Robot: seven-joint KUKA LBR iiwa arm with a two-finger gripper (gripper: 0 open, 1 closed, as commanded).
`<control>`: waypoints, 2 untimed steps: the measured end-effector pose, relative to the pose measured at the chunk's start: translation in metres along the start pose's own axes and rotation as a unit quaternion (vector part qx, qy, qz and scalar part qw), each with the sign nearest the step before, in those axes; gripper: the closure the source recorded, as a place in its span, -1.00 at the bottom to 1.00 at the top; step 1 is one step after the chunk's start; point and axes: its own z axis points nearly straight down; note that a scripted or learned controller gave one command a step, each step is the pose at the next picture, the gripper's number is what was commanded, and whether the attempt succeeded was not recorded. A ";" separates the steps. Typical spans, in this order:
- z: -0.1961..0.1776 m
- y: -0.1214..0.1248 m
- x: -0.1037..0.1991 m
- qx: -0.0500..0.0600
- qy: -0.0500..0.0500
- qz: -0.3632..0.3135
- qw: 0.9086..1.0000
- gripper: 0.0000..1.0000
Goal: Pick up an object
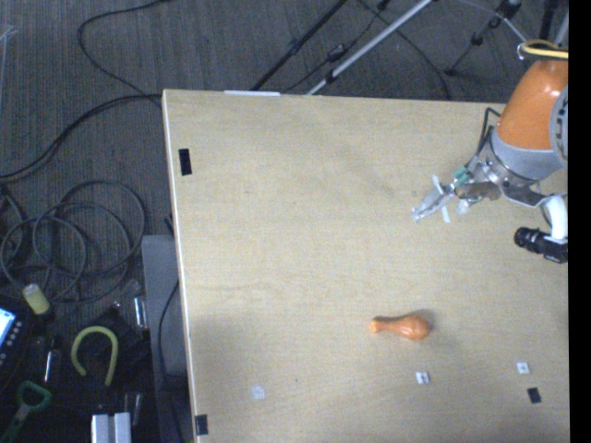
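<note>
The arm enters from the right edge of the frame, in its upper right part. Its orange band [538, 109] sits highest, with a grey wrist section [528, 160] just below it. From there the wrist narrows toward the left into the gripper [427, 209], whose pale, translucent fingers [434, 195] point left and slightly down, spread apart with nothing between them. A black fitting [540, 241] sticks out below the wrist, near the right edge.
</note>
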 end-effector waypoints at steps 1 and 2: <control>0.070 0.053 0.020 -0.001 0.000 -0.058 0.998 -1.00; 0.070 0.063 0.072 0.000 0.001 -0.059 0.998 -1.00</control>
